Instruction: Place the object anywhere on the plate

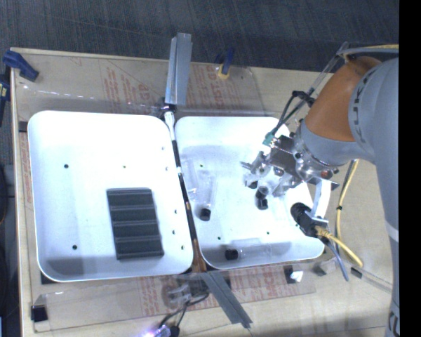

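In the camera view, the grey arm [379, 118] with its orange band [337, 104] reaches in from the right and ends over the right white bin [224, 135]. The gripper [263, 192] hangs above the right-hand part of that bin's floor, a cluster of metal fittings with a dark tip pointing down. Whether its fingers are spread or closed cannot be told from here, and nothing can be made out between them.

The dark ridged plate [135, 223] lies flat in the left white bin [56, 139], toward the lower middle of its floor, well apart from the gripper. The two bins meet along a shared wall between plate and gripper.

In the right bin, a clear plastic object [205, 182] lies on the floor left of the gripper, hard to make out against the white. Just below it sits a small dark piece [204, 214], close to the dividing wall. Another small dark piece [231, 254] rests near the bin's lower edge.

Open floor lies around the plate on all sides in the left bin, most of it above and to the left. In the right bin, bare floor shows between the gripper and the clear object. Cables [337, 244] trail from the wrist past the bin's right edge.
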Controlling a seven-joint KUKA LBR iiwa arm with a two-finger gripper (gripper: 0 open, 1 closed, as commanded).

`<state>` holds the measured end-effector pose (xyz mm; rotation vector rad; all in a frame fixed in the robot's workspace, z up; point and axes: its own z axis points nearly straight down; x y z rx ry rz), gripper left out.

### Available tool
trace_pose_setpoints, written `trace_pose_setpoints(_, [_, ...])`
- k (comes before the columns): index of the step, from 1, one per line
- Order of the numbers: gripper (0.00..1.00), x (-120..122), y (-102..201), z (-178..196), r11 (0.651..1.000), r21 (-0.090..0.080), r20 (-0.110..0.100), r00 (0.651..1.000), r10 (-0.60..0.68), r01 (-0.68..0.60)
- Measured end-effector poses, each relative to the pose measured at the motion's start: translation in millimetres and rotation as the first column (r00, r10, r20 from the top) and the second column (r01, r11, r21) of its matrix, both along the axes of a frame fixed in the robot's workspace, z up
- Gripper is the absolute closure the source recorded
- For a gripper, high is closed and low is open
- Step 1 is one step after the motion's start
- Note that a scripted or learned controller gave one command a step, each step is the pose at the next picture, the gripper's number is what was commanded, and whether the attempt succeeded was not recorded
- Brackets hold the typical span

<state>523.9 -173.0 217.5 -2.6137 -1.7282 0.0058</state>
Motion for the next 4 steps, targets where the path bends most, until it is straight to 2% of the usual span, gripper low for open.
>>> trace_pose_setpoints(1, [1.00,39,72,-37,0.980,-0.004,0.001,0.980,-0.198,0.198])
trace_pose_setpoints(2, [1.00,-43,147,-20,0.965,-0.005,0.001,0.965,-0.261,0.261])
trace_pose_setpoints(3, [1.00,-20,254,-6,0.910,-0.005,0.002,0.910,-0.415,0.415])
trace_pose_setpoints(4, [1.00,2,207,-28,0.737,-0.008,0.002,0.737,-0.676,0.676])
